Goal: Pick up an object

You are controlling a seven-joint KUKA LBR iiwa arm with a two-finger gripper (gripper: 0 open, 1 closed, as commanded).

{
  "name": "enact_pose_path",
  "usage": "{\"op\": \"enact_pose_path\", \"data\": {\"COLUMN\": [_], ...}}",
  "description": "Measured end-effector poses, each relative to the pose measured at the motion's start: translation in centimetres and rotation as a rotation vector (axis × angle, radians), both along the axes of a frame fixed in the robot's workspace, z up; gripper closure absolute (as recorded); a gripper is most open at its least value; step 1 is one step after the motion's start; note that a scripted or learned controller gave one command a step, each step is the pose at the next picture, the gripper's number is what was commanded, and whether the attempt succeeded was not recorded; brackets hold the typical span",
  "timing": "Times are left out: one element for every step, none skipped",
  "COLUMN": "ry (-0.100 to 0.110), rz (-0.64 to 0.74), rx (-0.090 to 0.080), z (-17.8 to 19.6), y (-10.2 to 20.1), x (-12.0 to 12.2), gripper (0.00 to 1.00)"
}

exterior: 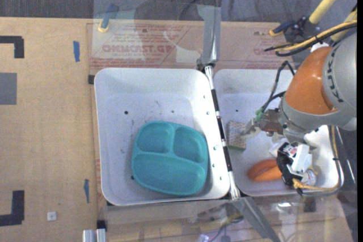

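Note:
The right bin (249,90) holds two things. A small flat tan and green pad (236,135) lies by the bin's left wall. An orange carrot-shaped thing (264,170) lies near the front wall. My gripper (271,125) hangs low over the middle of this bin, just right of the pad and above the orange thing. The grey wrist and orange band cover most of it from above. Whether anything is held is hidden. A teal divided plate (170,158) lies in the left bin (130,93).
The two white bins share a metal divider (218,133). A clear plastic sheet (147,25) lies behind the left bin, and black and yellow cables (300,37) run at the back right. The brown bench (45,139) stretches to the left.

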State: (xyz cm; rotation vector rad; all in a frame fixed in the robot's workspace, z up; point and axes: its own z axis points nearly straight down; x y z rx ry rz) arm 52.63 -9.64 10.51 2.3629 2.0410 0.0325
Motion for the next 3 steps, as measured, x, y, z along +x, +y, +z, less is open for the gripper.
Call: {"op": "enact_pose_path", "data": {"ry": [0.019,0.028,0.027], "rz": [-0.077,-0.092,-0.036], "rx": [0.000,0.002,0.000], "z": [-1.7,3.3,5.5], "y": [-6.3,-3.6,-9.7], "x": [-1.9,1.4,1.3], "gripper": [0.00,0.00,0.00]}}
